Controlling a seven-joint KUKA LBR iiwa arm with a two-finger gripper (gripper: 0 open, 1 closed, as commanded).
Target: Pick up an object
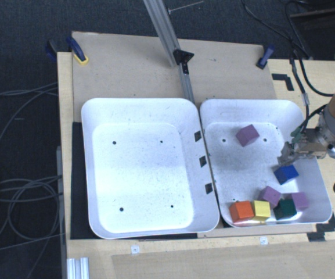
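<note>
Camera view, near to far: nearest below gripper (287, 156), orange block (242, 210), yellow block (262, 208), green block (284, 208) huddled against right bin (213, 173) front wall. Directly under gripper, touching or almost, blue block (286, 173). Farther, to its left, lone purple block (247, 135). Finger spread impossible to tell. Probably light, stiff, smooth; best pinched across flat opposite faces.
</note>
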